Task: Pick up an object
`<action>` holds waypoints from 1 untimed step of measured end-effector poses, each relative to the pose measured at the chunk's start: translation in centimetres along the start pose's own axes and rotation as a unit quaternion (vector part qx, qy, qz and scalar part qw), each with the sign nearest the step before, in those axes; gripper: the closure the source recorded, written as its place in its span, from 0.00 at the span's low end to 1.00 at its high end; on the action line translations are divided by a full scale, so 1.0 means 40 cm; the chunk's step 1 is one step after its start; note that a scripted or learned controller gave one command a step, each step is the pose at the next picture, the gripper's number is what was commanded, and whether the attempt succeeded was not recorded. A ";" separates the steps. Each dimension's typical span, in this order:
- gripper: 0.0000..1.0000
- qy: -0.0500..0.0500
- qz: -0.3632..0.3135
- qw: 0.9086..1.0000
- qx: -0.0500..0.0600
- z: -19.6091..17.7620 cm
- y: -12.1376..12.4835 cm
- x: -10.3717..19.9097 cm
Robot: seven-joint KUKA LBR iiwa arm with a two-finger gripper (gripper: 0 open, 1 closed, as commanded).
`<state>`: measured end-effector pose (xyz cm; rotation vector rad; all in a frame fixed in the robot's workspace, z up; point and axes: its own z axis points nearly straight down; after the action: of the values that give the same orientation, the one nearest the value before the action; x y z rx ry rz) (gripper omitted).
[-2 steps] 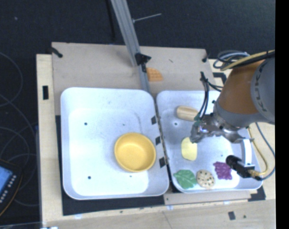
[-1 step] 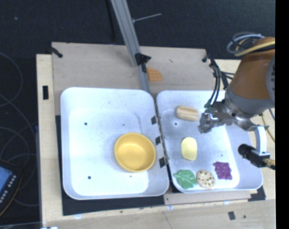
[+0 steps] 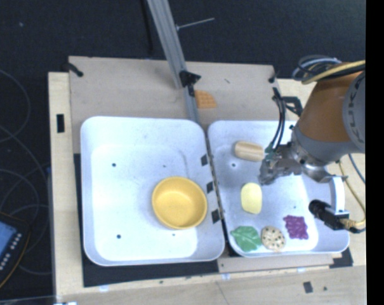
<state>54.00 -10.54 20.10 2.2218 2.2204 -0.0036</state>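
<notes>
How far the gripper (image 3: 270, 170) is opening I cannot tell. The roll (image 3: 249, 150), at its ten o'clock, is lying three-to-nine. A lemon (image 3: 251, 197) is sitting at six; leaf (image 3: 245, 237), cookie (image 3: 273, 237), grapes (image 3: 296, 226) are lying beyond.

No readable text

No letters, numbers, brand marks or signs can be made out on any surface in the camera view. The device with a blue screen (image 3: 2, 245) at the lower left edge shows a lit display, but its content is too small and blurred to read.
</notes>
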 end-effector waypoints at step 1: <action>1.00 0.002 -0.005 1.000 -0.001 -0.019 -0.010 0.156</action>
<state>53.63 -4.29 20.84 2.2125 2.2312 0.0038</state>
